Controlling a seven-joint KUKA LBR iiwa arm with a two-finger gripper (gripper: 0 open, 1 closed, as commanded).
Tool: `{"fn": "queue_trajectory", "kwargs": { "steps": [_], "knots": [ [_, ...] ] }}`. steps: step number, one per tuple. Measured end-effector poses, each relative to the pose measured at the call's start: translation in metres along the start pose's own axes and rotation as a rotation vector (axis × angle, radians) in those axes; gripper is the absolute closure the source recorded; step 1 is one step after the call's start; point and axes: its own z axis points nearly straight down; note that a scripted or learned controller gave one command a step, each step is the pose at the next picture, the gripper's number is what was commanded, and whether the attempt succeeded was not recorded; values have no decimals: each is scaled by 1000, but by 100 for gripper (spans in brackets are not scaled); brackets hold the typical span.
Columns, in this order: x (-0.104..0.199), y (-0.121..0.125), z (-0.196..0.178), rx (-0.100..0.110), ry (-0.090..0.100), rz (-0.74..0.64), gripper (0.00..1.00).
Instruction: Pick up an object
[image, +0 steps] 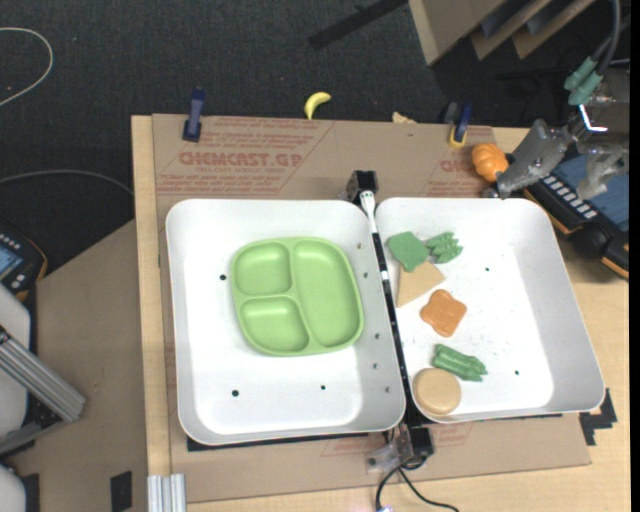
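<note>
The right bin (545, 310) holds several toy foods: a green flat piece (406, 249), a green leafy piece (444, 246), a tan wedge (417, 285), an orange ridged piece (442, 312), a green bean-like piece (459, 362) and a round tan biscuit (437, 391). My gripper (507, 182) hangs at the upper right, just past the right bin's far rim, apart from all the items. Nothing shows in it.
A green divided plate (296, 296) lies in the left bin (200, 380). A small orange thing (488, 159) sits by the arm on the cardboard. Clamps (194, 113) and a yellow piece (316, 102) sit at the board's far edge. A black bar (378, 262) runs between the bins.
</note>
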Motion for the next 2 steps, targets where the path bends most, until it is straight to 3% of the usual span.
{"fn": "queue_trajectory", "kwargs": {
  "steps": [1,2],
  "knots": [
    [-3,1,-11,-5,-2,5,100],
    [18,0,95,11,-1,4,100]
  ]
}}
